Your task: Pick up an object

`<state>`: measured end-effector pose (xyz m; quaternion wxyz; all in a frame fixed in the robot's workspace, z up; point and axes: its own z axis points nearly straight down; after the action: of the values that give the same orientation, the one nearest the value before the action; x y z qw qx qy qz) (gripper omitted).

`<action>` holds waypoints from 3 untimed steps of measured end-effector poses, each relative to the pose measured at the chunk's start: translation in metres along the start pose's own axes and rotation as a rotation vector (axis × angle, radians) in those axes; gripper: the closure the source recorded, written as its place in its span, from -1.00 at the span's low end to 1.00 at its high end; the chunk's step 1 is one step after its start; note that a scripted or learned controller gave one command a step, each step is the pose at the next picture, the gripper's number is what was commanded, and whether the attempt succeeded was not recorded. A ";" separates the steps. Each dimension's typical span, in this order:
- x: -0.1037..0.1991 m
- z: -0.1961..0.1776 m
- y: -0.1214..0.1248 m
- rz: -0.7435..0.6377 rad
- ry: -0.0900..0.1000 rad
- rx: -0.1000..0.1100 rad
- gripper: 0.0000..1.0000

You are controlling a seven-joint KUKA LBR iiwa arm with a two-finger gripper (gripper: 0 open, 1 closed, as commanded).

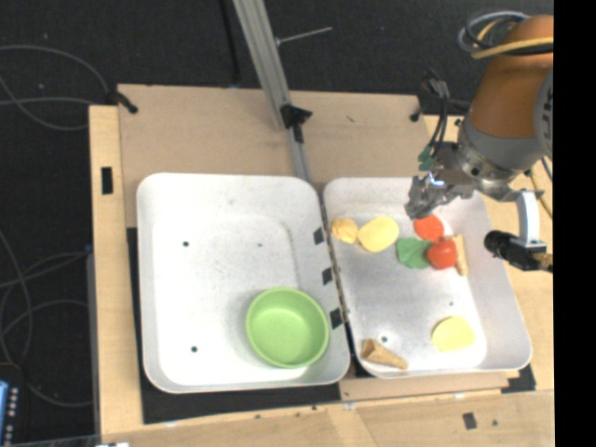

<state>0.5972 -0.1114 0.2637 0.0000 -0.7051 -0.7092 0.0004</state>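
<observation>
The grey two-finger gripper (426,199) hangs over the far part of the right-hand shallow white bin (498,329), right above the small round red-orange piece (428,228) that lies at the top of a tight cluster. Whether the jaws are spread or pressed together I cannot tell; the fingertips are dark and blurred against the bin floor, and nothing is visibly between them.

The main risk, as I judge it, comes from crowding. Just beside the red-orange piece, on its near side, sit a flat green leaf-shaped piece (412,251) and a red rounded piece (443,253) with a tan stick-like part at its edge; all three look to be touching. A descent slightly off centre could land a finger on a neighbour, push the cluster apart, or close on two things at once and let both slip. The red-orange piece is low and rounded, so it could also squirt out sideways.

Taking the red-orange piece as landmark: it lies directly under and slightly nearer than the fingertips, apparently not yet gripped. To its left lie a yellow rounded lump (378,234) and a smaller yellow-tan piece (345,230); well nearer the camera lie a pale yellow disc (453,333) and a tan cone-shaped piece (383,353). Far to its left, in the other bin, stands a green plastic bowl (287,327).
</observation>
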 end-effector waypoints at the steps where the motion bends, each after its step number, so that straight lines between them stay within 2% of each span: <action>1: 0.046 0.015 0.017 0.001 0.000 0.001 1.00; 3: 0.144 0.034 0.052 0.000 0.000 -0.002 1.00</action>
<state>0.6482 0.0331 0.2292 -0.0009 -0.7051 -0.7091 -0.0003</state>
